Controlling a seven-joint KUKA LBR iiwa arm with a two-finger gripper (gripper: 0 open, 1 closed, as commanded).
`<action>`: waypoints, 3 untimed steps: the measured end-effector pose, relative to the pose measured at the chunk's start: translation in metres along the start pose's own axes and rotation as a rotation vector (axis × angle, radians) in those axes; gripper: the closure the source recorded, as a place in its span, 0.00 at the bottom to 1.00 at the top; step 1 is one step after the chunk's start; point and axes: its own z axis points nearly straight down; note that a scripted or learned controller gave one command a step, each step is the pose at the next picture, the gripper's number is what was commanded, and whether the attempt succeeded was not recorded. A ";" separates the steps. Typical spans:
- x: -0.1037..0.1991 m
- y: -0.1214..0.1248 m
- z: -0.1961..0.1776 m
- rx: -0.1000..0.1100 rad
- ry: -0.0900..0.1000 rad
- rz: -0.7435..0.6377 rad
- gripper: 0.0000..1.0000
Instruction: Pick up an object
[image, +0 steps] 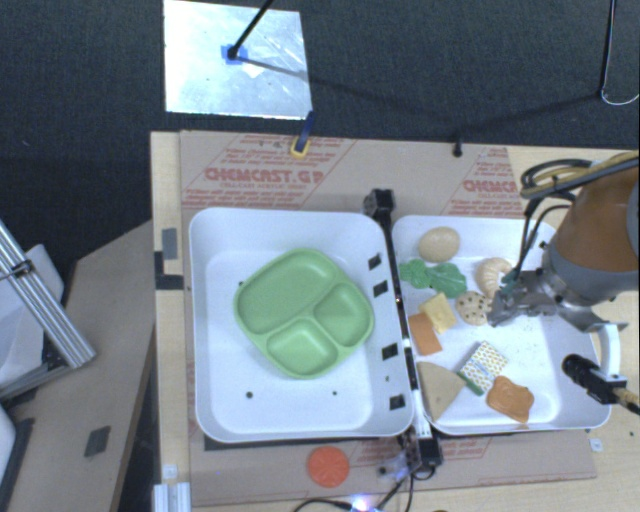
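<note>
While the arm (590, 240) reaches in from the right, it sits low over the right bin; the scene reads as follows.

Worktop: tan board (270, 165) with red print, carrying two shallow white bins side by side.
Left bin: (215, 400) holds one green divided plate (303, 311), lying flat near the middle.
Right bin: (560, 410) holds a scatter of small food-like items.
Pincer: (503, 300) at the left end of the wrist, down among the items in the upper middle of the right bin; too small and dark here to tell whether it is apart or together, and nothing is visibly between its tips.
Nearest items: speckled round cookie (472, 308) just left of the pincer, touching or almost touching it; tan bun (492, 271) just above it, close beside.
Other items, left of pincer: green leafy piece (434, 274), pale egg-shaped piece (438, 243) above that, yellow cheese wedge (438, 310), orange block (424, 336).
Other items, below pincer: patterned square packet (483, 365), tan triangular wedge (438, 388), orange-brown irregular piece (511, 399); all well clear of the tips.
Off-bin: orange disc (328, 465) on the board below the left bin; silver sheet (238, 58) on the dark floor above the worktop.
</note>
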 end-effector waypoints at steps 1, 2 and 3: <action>-0.003 0.001 -0.064 -0.003 -0.001 0.000 1.00; -0.003 0.002 -0.069 0.003 0.001 -0.001 1.00; 0.041 0.033 -0.080 0.001 0.002 -0.006 1.00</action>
